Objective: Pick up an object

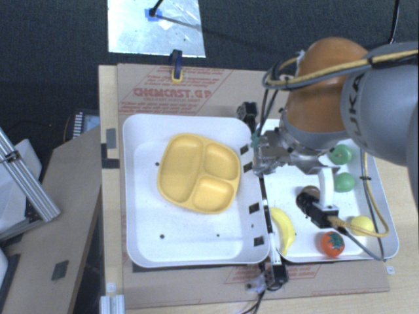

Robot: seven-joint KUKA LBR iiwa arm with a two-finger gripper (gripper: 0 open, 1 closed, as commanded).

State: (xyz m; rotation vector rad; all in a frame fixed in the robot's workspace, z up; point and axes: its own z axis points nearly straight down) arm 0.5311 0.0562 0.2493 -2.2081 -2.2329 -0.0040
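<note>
Yellow and three-sectioned, a plate (196, 172) lies in the left bin (141, 241), with bare white floor around it. Across the shared rim, in the right bin (283, 187), a curved yellow banana (283, 227) hugs the left wall, and a red tomato (332, 243) and a lemon (361, 225) sit by the near edge. The arm (386, 110) bends down over that bin's far left corner; whether its jaws are open or closed cannot be told.
</note>
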